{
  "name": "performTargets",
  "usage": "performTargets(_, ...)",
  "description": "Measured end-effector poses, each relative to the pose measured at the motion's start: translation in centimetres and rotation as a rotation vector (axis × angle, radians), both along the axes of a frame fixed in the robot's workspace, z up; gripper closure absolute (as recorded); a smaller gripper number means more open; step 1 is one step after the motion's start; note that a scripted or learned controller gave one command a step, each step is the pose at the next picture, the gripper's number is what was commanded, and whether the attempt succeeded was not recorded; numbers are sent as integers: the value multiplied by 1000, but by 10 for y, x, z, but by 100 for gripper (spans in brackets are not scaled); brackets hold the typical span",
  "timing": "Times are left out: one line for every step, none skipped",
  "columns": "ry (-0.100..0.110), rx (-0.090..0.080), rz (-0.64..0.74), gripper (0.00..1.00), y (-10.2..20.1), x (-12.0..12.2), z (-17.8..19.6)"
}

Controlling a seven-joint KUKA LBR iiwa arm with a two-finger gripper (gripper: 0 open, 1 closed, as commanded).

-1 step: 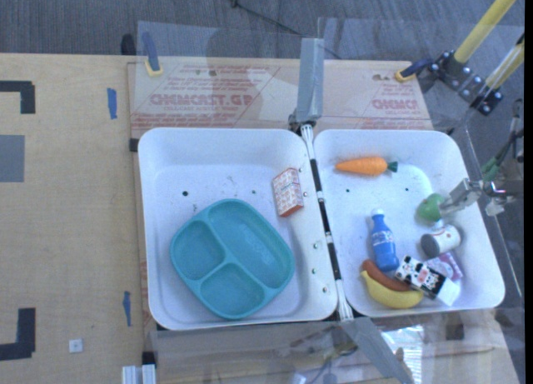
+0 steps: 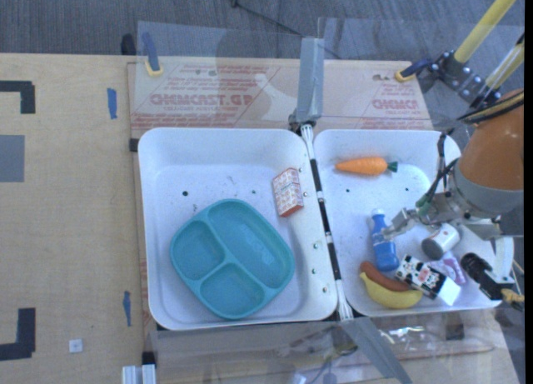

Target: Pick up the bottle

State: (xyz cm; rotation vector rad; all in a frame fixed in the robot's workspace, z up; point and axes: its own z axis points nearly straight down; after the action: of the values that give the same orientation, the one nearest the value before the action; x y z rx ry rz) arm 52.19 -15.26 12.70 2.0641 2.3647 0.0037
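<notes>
We see the blue bottle standing in the right bin, near that bin's middle, with its white cap at the top and its base just above a yellow banana. A reddish sausage-shaped item lies against the banana's upper edge, touching the bottle's foot or very close to it. The pincer sits just to the right of the bottle's cap, at the end of the grey arm with its orange band; whether its fingers are wide or narrow we cannot tell, since the metal parts blur together there, and nothing shows between them. A small black-and-white carton rests at the bin's lower right, its print too small for us to read, with something purple tucked beside it. An orange toy carrot lies near the far wall of the same bin, well apart from the bottle. In the left bin we find a teal divided plate with three compartments, and a little red-and-white box tilted by the wall between the bins; its lettering is illegible. On the clear sheet behind the bins on the wooden worktop, red writing reads roughly "CHEMCAST GP", printed mirrored or upside down, and repeated on the right sheet.
</notes>
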Motion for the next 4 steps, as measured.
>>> performTargets(-9,-2,39,0,43,-11,-38)
performTargets(-7,-3,119,0,30,34,-39)
performTargets(-13,-6,112,100,25,35,-28)
performTargets(1,-2,40,100,83,94,133)
